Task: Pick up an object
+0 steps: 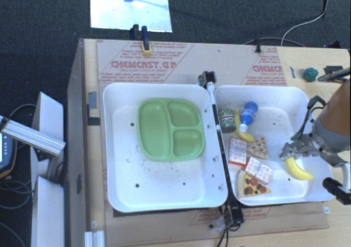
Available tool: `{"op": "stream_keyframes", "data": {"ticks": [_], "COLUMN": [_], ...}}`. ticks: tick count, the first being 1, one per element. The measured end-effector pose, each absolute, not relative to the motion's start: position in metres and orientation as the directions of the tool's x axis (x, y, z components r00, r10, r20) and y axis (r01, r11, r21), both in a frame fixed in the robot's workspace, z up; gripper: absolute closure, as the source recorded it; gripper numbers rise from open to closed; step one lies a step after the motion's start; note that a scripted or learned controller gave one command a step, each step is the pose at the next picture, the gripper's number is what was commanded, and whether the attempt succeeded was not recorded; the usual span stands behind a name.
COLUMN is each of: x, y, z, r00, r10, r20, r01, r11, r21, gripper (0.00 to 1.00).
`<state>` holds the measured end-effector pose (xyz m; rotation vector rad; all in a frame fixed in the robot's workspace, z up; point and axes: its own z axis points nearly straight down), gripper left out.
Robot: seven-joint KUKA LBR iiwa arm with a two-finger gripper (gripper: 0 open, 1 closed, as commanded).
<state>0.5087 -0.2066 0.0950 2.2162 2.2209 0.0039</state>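
My gripper (293,150) hangs low over the right part of the right bin (279,101), reaching in from the right edge. A yellow banana (299,169) lies on the bin floor directly below and touching the gripper's tip; the tip covers its upper end. Whether the banana is gripped is unclear. To the gripper's left lie a waffle-like wedge (259,146), two red-and-white cards (238,151) (261,170) and a pizza slice (251,185).
Further back in the right bin are a green can (226,120), a blue bottle (249,113) and a small yellow piece (244,132). The left bin (120,147) holds a green divided plate (170,130). A rail (216,131) separates the bins.
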Motion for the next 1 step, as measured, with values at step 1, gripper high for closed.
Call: {"op": "stream_keyframes", "data": {"ticks": [1], "x": [0.5342], "y": [-0.0946], "z": [0.1586], "r00": [-0.005], "r10": [1.000], "r20": [0.001], "r01": [1.000], "r11": [0.005], "r21": [0.003], "gripper": [1.00]}}
